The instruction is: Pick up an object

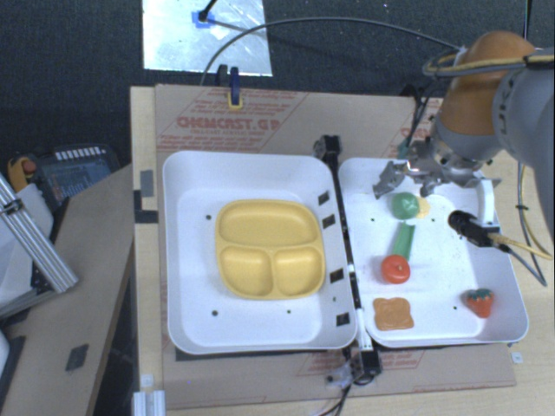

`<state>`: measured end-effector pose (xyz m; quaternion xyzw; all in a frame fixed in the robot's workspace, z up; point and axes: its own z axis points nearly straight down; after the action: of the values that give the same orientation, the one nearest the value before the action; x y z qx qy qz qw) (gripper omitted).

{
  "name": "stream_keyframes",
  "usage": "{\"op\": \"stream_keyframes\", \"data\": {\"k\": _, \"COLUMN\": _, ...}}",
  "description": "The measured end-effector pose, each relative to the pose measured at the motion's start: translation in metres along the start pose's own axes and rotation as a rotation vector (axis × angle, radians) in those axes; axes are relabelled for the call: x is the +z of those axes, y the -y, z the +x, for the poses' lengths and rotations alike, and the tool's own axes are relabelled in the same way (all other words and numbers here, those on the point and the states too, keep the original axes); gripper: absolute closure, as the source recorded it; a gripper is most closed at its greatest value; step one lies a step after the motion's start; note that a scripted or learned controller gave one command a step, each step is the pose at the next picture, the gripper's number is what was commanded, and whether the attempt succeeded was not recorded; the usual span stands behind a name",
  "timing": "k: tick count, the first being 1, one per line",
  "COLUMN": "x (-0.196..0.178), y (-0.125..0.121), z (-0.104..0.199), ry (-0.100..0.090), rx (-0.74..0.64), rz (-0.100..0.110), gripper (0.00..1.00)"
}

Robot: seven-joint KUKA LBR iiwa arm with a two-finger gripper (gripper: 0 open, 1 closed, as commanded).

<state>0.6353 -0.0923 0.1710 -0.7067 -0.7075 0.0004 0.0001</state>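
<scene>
My arm (pixel 512 94) enters from the right of the camera view, its orange band (pixel 486 59) sitting high over the far corner of the right bin (pixel 512 319). My gripper (pixel 408 178) hangs above the far part of that bin, just beyond a green round object (pixel 403 204) with a small yellow piece (pixel 422 206) touching its right side. Whether the fingers are spread or closed I cannot tell from this angle; nothing is seen between them. A green stick-shaped item (pixel 402 239) lies just below the green round object, tilted slightly, and its lower end is beside a red tomato-like item (pixel 395 269). Nearer the front edge of the same bin rests an orange-brown toast-shaped piece (pixel 394 314). A small red and green item (pixel 479 301) lies by the bin's right front corner, well apart from the others. A black fitting with a cable (pixel 473 228) extends over the right side of this bin. The left bin (pixel 186 319) holds a yellow divided tray (pixel 264 248) with three compartments, lying flat near its centre. Both bins sit on a cardboard sheet (pixel 260 120) with red print. A silver panel (pixel 204 22) lies on the dark surface beyond the bench.
</scene>
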Motion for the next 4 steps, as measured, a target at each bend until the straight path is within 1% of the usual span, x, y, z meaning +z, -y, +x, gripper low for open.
{"op": "stream_keyframes", "data": {"k": 1, "x": 0.045, "y": 0.007, "z": 0.004, "ry": -0.001, "rx": -0.001, "rz": 0.001, "gripper": 0.0}}
{"op": "stream_keyframes", "data": {"k": 2, "x": 0.088, "y": 0.007, "z": 0.005, "ry": -0.001, "rx": 0.0, "rz": 0.001, "gripper": 0.0}}
{"op": "stream_keyframes", "data": {"k": 3, "x": 0.075, "y": 0.005, "z": 0.005, "ry": 0.0, "rx": 0.0, "rz": -0.004, "gripper": 1.0}}
{"op": "stream_keyframes", "data": {"k": 4, "x": 0.011, "y": 0.001, "z": 0.008, "ry": 0.0, "rx": -0.003, "rz": -0.008, "gripper": 1.0}}
